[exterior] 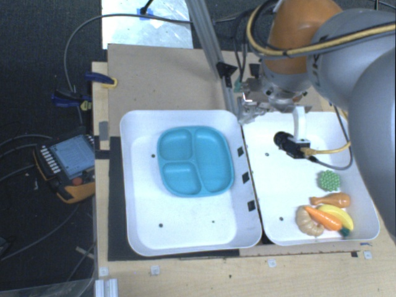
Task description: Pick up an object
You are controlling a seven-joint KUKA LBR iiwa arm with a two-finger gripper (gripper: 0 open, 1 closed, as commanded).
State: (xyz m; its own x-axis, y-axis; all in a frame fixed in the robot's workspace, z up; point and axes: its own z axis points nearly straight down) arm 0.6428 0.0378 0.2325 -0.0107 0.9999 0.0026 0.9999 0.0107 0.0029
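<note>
Carrot (pixel 322 218), banana (pixel 338 215), drumstick (pixel 331 200) and green ball (pixel 329 180): clustered, lower right corner of right bin (pixel 278 193). Blue divided plate (pixel 195 161): left bin (pixel 179 224), centre. Gripper (pixel 247 110): upper middle, above bins' shared edge; open or closed, cannot tell.

The grey arm (pixel 356 54) entered from the right and bent toward the view's centre, its orange band (pixel 300 17) sitting above the wrist (pixel 281 85). The gripper (pixel 249 107) hung at the arm's far end, pointing down.

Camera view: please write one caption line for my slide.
Gripper at far edge of right bin; toy food in its near corner; blue plate in left bin.
</note>
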